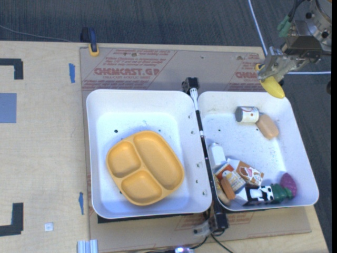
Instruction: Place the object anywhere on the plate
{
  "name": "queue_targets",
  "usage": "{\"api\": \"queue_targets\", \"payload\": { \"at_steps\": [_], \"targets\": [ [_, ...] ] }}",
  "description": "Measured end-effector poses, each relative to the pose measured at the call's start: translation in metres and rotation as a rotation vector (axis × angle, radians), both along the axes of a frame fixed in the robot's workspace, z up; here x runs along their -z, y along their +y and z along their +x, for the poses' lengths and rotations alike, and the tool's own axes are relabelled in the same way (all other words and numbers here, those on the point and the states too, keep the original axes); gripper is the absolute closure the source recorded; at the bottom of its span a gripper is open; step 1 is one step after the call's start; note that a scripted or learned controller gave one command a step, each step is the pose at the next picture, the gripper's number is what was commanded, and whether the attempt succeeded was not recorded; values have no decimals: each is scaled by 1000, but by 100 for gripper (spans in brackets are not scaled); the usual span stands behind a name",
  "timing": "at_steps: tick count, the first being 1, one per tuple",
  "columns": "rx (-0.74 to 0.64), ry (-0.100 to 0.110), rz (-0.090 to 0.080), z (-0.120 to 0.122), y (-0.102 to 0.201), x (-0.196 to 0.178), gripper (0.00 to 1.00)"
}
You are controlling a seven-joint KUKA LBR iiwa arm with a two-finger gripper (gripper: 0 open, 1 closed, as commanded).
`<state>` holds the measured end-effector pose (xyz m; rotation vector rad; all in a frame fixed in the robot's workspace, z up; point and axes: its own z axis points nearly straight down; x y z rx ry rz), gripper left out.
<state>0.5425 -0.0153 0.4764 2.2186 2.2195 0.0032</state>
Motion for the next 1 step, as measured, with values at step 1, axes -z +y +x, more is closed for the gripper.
{"api": "queue_targets", "payload": {
  "at_steps": [1],
  "targets": [
    [0, 6, 1, 3, 1, 14, 100]
  ]
}}
